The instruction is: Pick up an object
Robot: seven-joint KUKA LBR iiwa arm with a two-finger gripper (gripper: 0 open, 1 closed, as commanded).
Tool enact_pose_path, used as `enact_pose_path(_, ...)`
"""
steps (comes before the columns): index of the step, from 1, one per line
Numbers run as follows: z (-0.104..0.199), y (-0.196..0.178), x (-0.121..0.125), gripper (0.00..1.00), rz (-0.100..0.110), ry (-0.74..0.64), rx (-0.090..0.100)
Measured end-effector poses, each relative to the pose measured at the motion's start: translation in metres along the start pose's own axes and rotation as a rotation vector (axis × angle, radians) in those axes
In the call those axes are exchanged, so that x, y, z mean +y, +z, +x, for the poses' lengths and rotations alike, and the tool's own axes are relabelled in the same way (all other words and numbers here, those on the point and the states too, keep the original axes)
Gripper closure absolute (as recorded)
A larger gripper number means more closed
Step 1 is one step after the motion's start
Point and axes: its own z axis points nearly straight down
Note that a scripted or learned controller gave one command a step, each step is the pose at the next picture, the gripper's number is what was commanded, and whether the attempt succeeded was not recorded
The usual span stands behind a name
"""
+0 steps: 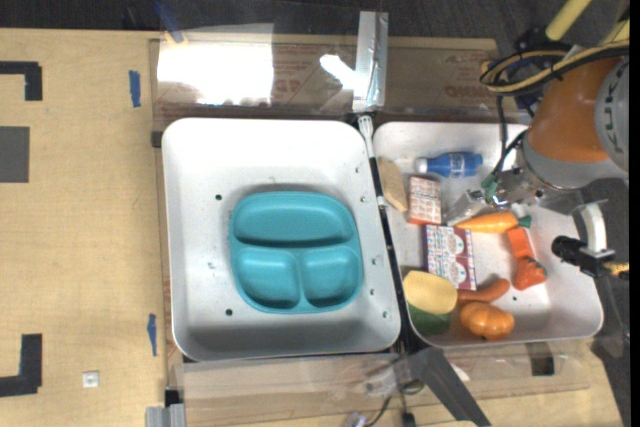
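Jumbled toy food and small boxes (447,255) in the right bin (580,315)

You cannot tell how the pincer (497,200) stands: it is too small and half lost among the clutter in the right bin (575,320). The arm (575,120) is cut off by the right edge. The print on the two small cartons (448,255) is too fine to read.

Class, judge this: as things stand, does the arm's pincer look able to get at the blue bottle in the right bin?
Probably yes. The blue bottle lies uncovered near the right bin's far wall, just left of the pincer, with nothing stacked over it.
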Motion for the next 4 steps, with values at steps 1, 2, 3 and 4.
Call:
enact_pose_path(1, -0.001, -0.013, 0.002, 1.0, -0.007, 0.002, -0.003)
enact_pose_path(2, -0.001, -0.012, 0.002, 0.0, -0.006, 0.002, -0.002)
enact_pose_path(3, -0.002, -0.023, 0.003, 1.0, -0.01, 0.003, -0.004)
enact_pose_path(4, -0.002, -0.022, 0.003, 0.0, -0.009, 0.003, -0.003)
